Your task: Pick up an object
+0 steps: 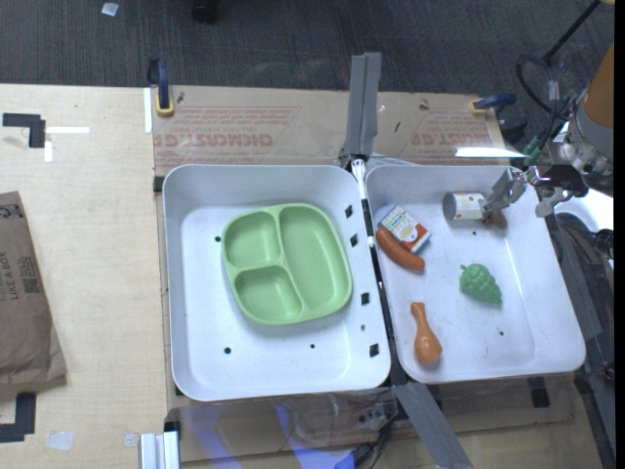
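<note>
The right bin holds several small things. A grey can lies on its side near the back, with a red and white carton and a red sausage to its left. A green bunch of grapes sits mid-bin, and an orange drumstick-shaped toy lies toward the front. My gripper hangs at the bin's back right corner, just right of the can. It is open, one finger slanting down close to the can's end, and nothing sits between the fingers.
The left bin holds a green divided plate. A raised divider separates the two bins. A brown paper bag lies on the bench at the far left. Cables and a stand crowd the right side behind the arm.
</note>
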You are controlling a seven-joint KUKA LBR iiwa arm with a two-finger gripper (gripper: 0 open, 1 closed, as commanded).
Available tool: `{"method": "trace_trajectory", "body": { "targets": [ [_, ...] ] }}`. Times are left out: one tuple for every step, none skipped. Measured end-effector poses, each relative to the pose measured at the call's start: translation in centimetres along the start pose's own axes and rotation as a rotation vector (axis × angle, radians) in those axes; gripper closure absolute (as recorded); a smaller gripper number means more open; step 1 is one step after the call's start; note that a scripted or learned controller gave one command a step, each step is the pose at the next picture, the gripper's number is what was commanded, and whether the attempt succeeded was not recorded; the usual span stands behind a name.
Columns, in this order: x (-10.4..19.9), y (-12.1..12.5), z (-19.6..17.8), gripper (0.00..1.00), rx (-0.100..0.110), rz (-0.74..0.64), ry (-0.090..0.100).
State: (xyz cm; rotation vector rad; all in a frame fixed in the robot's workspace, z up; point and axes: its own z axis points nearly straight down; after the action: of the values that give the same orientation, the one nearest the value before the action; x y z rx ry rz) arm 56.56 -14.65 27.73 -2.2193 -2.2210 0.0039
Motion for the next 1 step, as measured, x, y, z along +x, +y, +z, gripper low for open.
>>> {"method": "trace_trajectory", "body": {
  "targets": [
    [-3.64, -5.26, 10.47, 0.00, -0.001, -0.081, 0.001]
  ]
}}
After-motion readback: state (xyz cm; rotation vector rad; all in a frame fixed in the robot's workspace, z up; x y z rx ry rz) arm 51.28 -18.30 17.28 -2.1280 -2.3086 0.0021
